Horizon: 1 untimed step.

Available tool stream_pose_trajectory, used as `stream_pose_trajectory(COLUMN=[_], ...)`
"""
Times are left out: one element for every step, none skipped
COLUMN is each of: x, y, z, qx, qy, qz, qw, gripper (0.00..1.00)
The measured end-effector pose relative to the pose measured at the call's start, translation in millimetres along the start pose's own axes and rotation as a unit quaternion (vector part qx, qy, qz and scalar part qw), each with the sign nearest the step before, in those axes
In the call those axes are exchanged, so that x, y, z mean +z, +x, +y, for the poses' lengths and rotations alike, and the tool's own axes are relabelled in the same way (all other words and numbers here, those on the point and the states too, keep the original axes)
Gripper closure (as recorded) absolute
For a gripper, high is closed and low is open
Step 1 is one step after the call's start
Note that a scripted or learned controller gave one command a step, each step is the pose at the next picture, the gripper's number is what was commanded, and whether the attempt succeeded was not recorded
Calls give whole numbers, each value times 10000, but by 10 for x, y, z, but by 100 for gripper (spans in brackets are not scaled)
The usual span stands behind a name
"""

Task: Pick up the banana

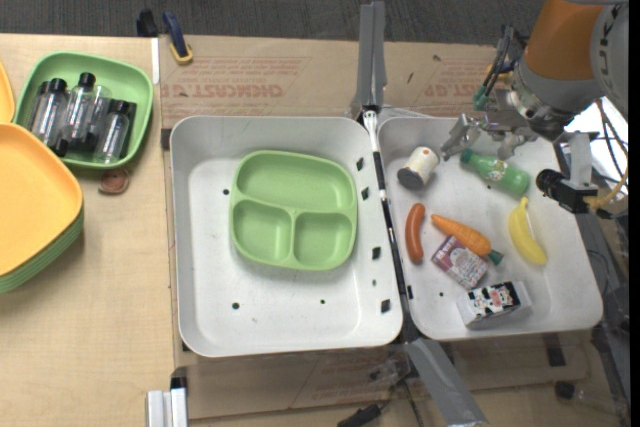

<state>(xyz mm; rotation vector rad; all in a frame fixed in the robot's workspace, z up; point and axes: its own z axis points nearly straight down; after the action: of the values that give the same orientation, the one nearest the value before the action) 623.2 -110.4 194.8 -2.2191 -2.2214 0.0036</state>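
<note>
Hidden parts: arm (580,15) is cut off at the top right edge, so only its orange band and grey wrist show; a stack of orange plates (30,195) runs off the left edge.
Hard to make out: print on the small packets is too small to read; the wrist cables blur into the gripper body.
Arm pose: it reaches in from the right and hangs over the far right corner of the right bin (560,310), wrist tilted down toward the bin's back half.
Gripper (487,137): its two metal fingers are spread apart, nothing between them, poised just above the green bottle (497,171).
Banana (526,233): lies in the right bin near its right wall, long axis running front to back, apart from the gripper and in front of the green bottle.
Right bin, other contents: white cup (419,166) on its side at the back left; red sausage (415,232) by the left wall; carrot (462,235) lying aslant in the middle; red-and-white packet (458,262) touching the carrot's front side; black-and-white carton (494,302) near the front.
Left bin (200,315): holds a green divided tray (295,210), upright, with three compartments.
Bench at left: green dish (85,110) holding several dark-capped bottles (80,115).
</note>
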Motion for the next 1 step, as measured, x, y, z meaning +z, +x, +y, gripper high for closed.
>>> stream_pose_trajectory(x=[617], y=[-564], z=[-5], qx=[513], qy=[-2], qz=[0], qw=[9987], gripper=[0])
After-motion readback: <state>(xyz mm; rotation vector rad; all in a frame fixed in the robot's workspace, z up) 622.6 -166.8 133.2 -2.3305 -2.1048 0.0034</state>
